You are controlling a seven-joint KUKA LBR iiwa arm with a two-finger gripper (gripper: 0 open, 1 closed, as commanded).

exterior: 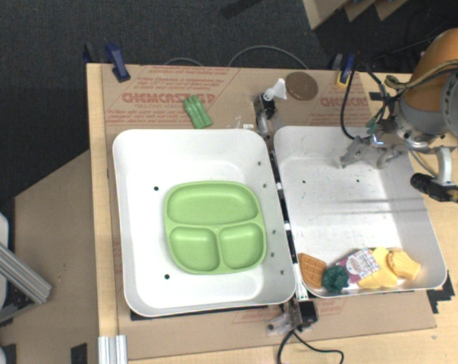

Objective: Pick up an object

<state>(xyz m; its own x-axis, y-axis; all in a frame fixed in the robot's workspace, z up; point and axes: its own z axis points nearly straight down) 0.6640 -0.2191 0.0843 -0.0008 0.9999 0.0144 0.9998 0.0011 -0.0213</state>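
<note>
A green plate with three parts lies in the left bin; the toy food is piled in the near corner of the right bin, small and bright, nothing covering it; the gripper hangs over the far side, well apart.

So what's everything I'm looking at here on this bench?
bins: two, white, side by side; left bin, right bin
divided plate: one, light green, three compartments, middle of left bin
toy food pile: several small pieces, yellow, tan, dark green, pink-white, near edge of right bin
green piece: one, on the cardboard behind left bin
brown disc: one, behind right bin
blue clamps: two, back edge;
arm: one, grey and orange, from the right
gripper: one, over the right bin's far end
</note>
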